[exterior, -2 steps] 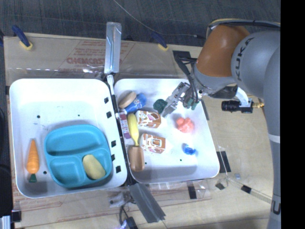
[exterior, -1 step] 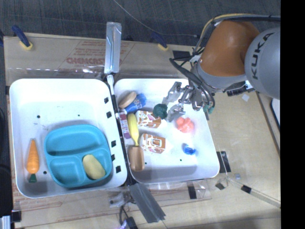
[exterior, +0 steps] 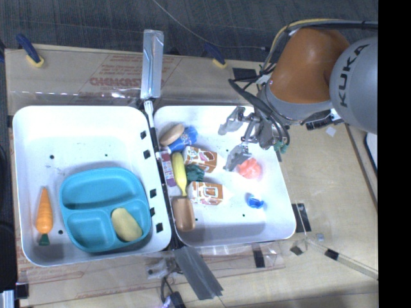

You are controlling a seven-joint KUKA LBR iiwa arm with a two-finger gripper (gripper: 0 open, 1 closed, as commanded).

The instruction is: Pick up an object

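We judge the pick as not yet made: nothing sits between the fingers of the pincer (exterior: 235, 135), and every object lies on a bin floor. The pincer hangs over the right bin (exterior: 275, 204), its 2 fingers spread apart, 1 toward the bin's back wall and 1 lower, just beside the red-orange ball (exterior: 250, 168). We take that ball as the likeliest target, since it lies nearest the lower fingertip; whether the tip touches it we cannot tell. What is left, as we read it, is to close on a thing and lift it free.

For room, the ball has open white floor on its right and in front, with only a small blue piece (exterior: 255, 203) nearby. To its left the floor is crowded: 2 printed packets (exterior: 200, 158), a banana (exterior: 178, 172), a brown bread roll (exterior: 171, 134) and a brown block (exterior: 183, 213) lie packed against the divider between the bins. The right bin's right wall is near the arm's wrist, so a straight lift looks safer to us than a sideways sweep. The left bin (exterior: 26, 127) holds a blue tray (exterior: 96, 197), a potato (exterior: 126, 224) and a carrot (exterior: 43, 212), well apart from the pincer.
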